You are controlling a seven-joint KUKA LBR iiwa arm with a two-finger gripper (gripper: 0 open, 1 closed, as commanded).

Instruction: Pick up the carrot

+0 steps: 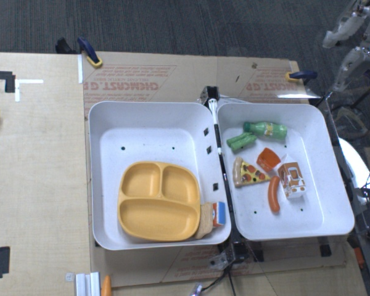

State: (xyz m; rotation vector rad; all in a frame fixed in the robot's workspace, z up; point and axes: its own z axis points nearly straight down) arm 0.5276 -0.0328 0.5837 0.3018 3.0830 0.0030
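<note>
The carrot (268, 158), a short orange wedge, lies in the middle of the right bin (333, 165). It sits between a green vegetable piece (241, 142) and a pizza slice (249, 172). A slim orange-red sausage (274, 195) lies just below it. My gripper (348, 47) is a pale, blurred shape at the top right, high above the bench and beyond the right bin's far right corner, well away from the carrot.
The right bin also holds a green bottle (266, 129) and a small white and orange carton (292, 180). In the left bin (105, 165) are a yellow divided plate (159, 200) and a small box (214, 215). Blue clamps (89, 51) grip the cardboard's far edge.
</note>
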